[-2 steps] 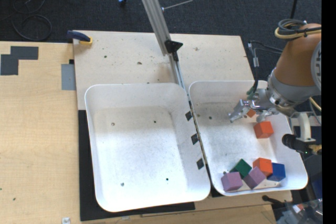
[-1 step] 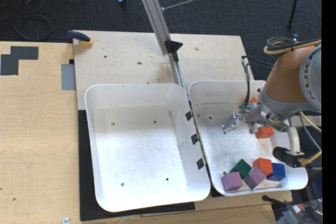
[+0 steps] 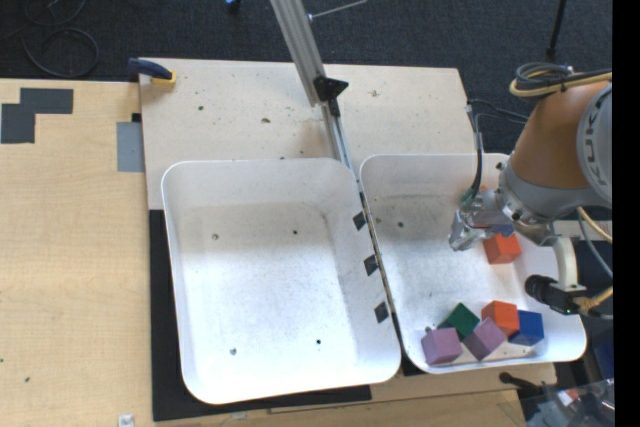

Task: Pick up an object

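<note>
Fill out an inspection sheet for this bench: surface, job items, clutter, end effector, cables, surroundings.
Surface: pale bench speckled with dark spots, bearing a left bin and a right bin, both white and side by side.
Job's things: in the right bin's near corner, a green block, two purple blocks, an orange block and a blue block; another orange block lies farther back, beside the end effector.
Clutter: a small blue and yellow thing at the bench's far left corner.
End effector: low over the right bin; finger state cannot be told.
Cables: black leads on the dark floor.
Surroundings: slanted metal rail; wooden table on the left.
</note>
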### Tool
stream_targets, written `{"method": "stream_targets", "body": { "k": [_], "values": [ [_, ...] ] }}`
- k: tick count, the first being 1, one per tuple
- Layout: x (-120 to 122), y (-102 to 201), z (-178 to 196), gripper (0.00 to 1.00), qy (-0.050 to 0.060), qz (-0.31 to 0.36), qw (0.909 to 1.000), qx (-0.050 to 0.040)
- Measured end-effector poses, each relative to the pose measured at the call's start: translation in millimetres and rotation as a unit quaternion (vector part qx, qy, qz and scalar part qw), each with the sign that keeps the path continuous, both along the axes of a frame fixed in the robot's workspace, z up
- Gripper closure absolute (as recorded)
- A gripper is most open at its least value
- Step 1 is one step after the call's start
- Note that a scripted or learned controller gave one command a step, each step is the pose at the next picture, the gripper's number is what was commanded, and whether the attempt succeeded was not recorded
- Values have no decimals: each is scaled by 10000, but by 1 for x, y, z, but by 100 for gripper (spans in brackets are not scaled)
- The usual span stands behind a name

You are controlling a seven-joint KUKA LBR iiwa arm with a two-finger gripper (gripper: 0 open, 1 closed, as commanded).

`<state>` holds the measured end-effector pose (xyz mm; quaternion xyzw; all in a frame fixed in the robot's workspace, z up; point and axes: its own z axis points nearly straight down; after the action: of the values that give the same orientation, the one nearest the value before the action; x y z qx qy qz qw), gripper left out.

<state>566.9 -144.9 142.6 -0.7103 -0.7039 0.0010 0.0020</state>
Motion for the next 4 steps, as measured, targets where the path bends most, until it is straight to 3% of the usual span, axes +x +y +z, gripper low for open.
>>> {"method": "stream_targets", "body": {
  "k": [2, 4],
  "values": [
    [4, -7, 115, 100, -42, 47, 10000, -12],
    [20, 91, 95, 100, -1, 64, 10000, 6]
  ]
}}
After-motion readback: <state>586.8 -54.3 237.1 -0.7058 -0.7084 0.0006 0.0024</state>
